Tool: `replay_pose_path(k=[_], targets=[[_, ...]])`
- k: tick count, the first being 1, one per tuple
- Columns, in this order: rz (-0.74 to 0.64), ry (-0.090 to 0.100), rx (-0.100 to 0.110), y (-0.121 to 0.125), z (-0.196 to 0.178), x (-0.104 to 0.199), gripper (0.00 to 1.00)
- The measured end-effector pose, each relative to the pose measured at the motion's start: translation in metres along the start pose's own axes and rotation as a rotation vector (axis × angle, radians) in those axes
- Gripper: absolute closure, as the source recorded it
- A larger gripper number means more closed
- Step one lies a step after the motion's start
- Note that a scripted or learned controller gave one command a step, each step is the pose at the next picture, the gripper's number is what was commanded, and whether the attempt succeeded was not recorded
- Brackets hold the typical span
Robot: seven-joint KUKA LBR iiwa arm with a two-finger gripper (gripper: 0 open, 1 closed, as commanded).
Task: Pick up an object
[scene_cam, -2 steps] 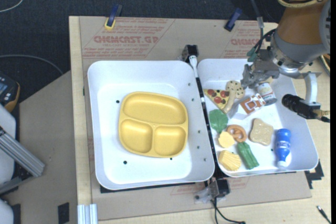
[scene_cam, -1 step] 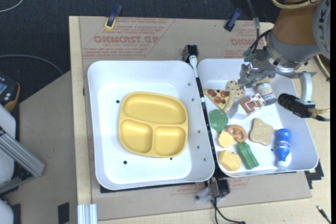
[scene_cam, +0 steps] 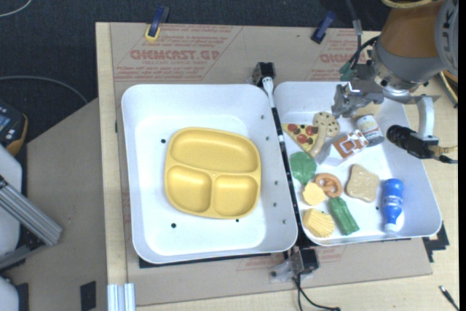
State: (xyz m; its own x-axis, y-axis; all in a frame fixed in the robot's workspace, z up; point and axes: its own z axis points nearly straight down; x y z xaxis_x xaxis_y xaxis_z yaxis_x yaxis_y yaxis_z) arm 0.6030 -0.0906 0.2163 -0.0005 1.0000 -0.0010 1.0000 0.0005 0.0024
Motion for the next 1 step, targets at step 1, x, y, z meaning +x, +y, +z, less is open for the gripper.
replay_pose_path(k=[1], targets=[[0.000, 0.000, 0.000, 0.0022, -0.0019, 0.0008, 1.00]])
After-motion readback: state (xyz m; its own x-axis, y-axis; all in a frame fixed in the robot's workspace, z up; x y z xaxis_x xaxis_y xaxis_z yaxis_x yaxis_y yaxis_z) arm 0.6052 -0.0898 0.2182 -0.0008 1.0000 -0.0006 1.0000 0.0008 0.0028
